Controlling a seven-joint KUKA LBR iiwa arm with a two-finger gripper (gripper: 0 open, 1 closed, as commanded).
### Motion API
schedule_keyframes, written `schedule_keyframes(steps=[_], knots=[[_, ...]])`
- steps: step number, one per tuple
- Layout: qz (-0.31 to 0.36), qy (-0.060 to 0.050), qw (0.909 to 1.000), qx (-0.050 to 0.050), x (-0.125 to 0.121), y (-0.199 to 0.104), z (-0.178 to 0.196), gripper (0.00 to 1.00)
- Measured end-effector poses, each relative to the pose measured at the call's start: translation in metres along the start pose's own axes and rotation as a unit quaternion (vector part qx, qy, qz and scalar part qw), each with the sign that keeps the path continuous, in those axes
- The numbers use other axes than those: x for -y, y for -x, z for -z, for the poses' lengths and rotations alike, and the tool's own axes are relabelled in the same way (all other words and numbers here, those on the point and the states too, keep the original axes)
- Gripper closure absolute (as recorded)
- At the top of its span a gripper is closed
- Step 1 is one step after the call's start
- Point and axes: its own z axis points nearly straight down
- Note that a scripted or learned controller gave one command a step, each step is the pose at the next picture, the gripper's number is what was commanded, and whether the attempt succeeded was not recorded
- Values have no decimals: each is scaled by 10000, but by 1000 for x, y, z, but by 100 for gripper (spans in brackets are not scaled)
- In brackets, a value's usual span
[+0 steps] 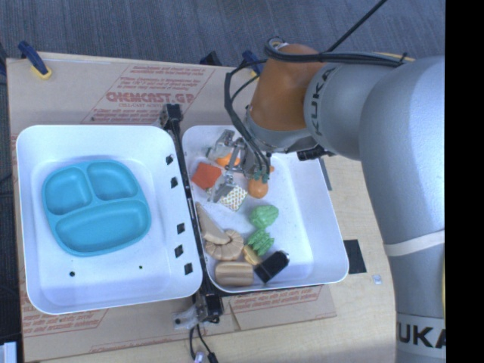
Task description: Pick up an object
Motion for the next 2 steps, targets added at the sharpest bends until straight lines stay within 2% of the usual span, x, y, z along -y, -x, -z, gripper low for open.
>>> schedule_keyframes(steps=[1,2], knots=[[-373,-4,9992,-105,2,6,-13,0],[1047,2,9945,-2,5,-5,-11,0]])
